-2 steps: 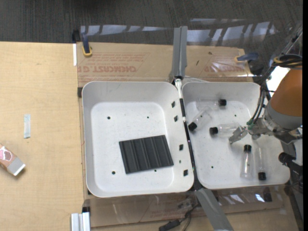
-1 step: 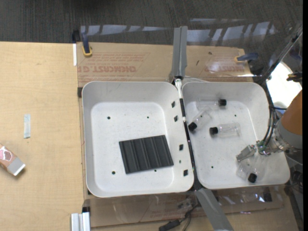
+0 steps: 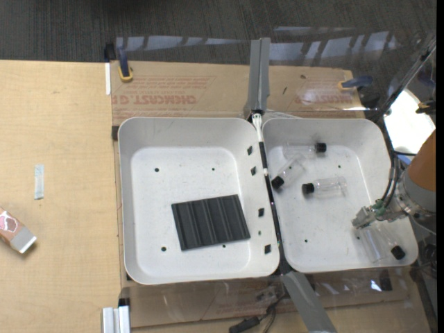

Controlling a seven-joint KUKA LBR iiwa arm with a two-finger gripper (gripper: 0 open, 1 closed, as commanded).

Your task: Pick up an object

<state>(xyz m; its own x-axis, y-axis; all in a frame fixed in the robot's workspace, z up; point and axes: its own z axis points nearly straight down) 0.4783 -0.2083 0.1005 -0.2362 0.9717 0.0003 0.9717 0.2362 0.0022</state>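
Several clear vials with black caps lie in the right bin [image 3: 333,259]. One vial [image 3: 310,148] is near the back, one [image 3: 286,173] lies slanted by the left wall, and one [image 3: 326,186] rests near the middle. Another vial [image 3: 380,244] lies at the front right corner. My gripper [image 3: 368,218] hangs low over the right side of this bin, just above and behind that front right vial. A black ribbed rectangular pad [image 3: 210,222] lies flat in the left bin [image 3: 139,186].
The grey arm with its orange band [image 3: 422,166] comes in from the right edge over the bin wall. A metal divider [image 3: 259,75] stands behind the bins. On the wooden bench to the left lie a small grey strip [image 3: 39,182] and a small packet [image 3: 15,232].
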